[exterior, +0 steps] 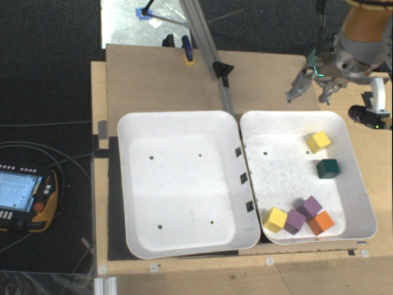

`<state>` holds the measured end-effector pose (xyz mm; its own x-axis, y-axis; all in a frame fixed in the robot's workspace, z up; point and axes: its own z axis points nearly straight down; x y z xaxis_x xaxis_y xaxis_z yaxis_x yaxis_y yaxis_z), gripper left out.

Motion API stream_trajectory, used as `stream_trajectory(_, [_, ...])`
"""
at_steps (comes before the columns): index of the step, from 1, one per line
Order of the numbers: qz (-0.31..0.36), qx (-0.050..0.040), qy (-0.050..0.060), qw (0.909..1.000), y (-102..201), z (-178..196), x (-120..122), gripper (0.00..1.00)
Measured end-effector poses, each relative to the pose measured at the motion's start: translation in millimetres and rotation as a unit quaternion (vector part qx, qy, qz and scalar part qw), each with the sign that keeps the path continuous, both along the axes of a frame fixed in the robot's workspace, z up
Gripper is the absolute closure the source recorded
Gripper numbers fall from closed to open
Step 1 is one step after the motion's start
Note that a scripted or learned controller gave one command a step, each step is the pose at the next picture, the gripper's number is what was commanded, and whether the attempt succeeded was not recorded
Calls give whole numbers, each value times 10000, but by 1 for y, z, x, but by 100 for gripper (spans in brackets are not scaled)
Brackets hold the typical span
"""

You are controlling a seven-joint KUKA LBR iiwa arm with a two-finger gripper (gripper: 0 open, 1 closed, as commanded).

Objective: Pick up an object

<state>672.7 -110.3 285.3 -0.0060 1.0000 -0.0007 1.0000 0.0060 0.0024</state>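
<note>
Six blocks: all in the right bin (355,165), none in the left bin (132,165).
Count by colour: two yellow, two purple, one dark green, one orange.
Far pair: yellow block (318,141) and dark green block (328,168), near each other but apart, each with free sides.
Near cluster: yellow block at the divider (276,219), purple block (294,222), second purple block (311,206), orange block (320,222), packed tight, some touching.
Tool: tool (312,91) hangs above the worktop (264,78) just beyond the right bin's far rim, fingers spread, nothing between them.
Handling, my read: small rigid cubes, likely light, flat-faced, not fragile; smooth faces could slip under an off-centre pinch.
Where to grip: two opposite flat faces, squarely.
Best bet: the far yellow block, closest to the tool and standing free; the cluster leaves little finger room.
</note>
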Motion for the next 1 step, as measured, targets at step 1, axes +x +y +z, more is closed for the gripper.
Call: stream_trajectory(1, [-64,-15,20,10000,-69,-20,-51,0])
